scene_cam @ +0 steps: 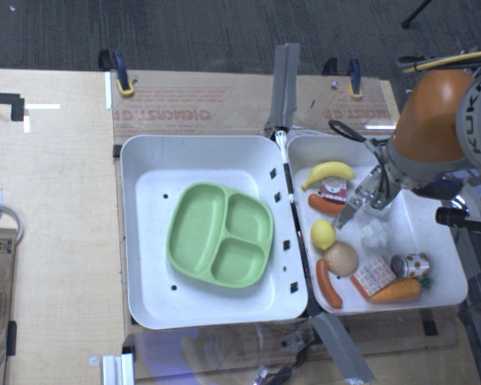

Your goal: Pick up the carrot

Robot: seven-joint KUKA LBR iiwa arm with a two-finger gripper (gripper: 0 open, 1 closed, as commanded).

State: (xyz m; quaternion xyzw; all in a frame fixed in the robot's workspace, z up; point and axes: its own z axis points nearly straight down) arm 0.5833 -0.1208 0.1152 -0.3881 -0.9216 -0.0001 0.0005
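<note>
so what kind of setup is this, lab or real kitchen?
Likely a robot lab bench: two shallow white bins on a clamped cardboard sheet, toy food like the orange carrot and yellow banana, and a grey arm's gripper reaching in.

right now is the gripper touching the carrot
Apart. The camera view shows the gripper above the bin's middle, while the carrot lies near the front wall.
</note>
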